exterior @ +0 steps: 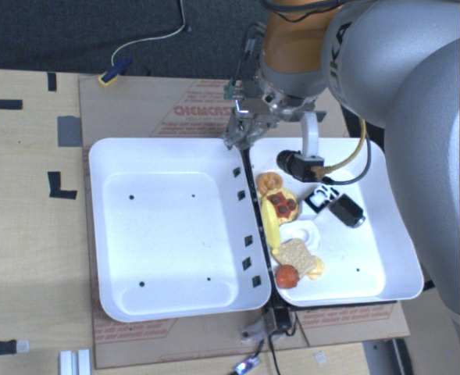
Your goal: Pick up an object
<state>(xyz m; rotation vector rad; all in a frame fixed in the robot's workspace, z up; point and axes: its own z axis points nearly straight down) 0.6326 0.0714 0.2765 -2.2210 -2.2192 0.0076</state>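
**Arm above the divider, toy food clustered in the right bin**

The candidate objects lie in the right bin point(370, 283), packed against the divider point(249, 209) that separates it from the left bin point(167, 225). Reading along the divider from its far end toward its near end: a small round pastry-like piece point(269, 182), a red-topped piece point(283, 205), a yellow banana point(270, 226), a white cup-like item point(298, 231), a tan bread slice point(298, 255) and a red tomato point(287, 276). Farther from the divider rest a black-and-white block point(319, 198) and a dark cylinder point(348, 210); their exact nature is hard to tell at this resolution.

The gripper point(241, 131) hangs over the far end of the divider, beyond the pastry-like piece, with a black wrist-mounted unit point(298, 164) beside it. Nothing is seen between the fingers, and whether they stand wide or narrow cannot be told from this angle.

Judged from this layout, the step in hand is the approach. To do it well, the gripper should shift to the right-bin side of the divider and descend on an item with free space on two flanks; the tomato at the near end or the dark cylinder look least crowded. The banana and its neighbours touch or overlap, so a closing there risks pinching two pieces or slipping off against the divider wall.
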